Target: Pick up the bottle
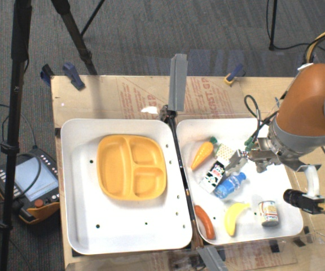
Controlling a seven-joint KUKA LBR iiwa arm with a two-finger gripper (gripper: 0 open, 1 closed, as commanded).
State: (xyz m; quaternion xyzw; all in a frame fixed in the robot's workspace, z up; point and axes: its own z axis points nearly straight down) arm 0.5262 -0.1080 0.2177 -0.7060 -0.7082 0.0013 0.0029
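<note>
Two white bins sit side by side on the bench, and the claw (237, 160) hangs over the right bin (291, 222). The claw's fingers look spread apart, with nothing between them, though they are small and a bit hard to see. The bottle (229, 185) is blue (with a white cap) and it lies on its side just below the claw, very near the fingertips; I cannot tell if they touch it. Right beside the claw, on its left, lies a little black and white carton (214, 175), touching the bottle. Up and to the left of the claw is a toy carrot (202, 154). Further down from the claw, past the bottle, are a banana (234, 217), a red sausage (205, 221) and a small can (269, 213). Well off to the claw's left, the left bin (78, 219) holds a yellow tray (132, 167) with three parts.
</note>
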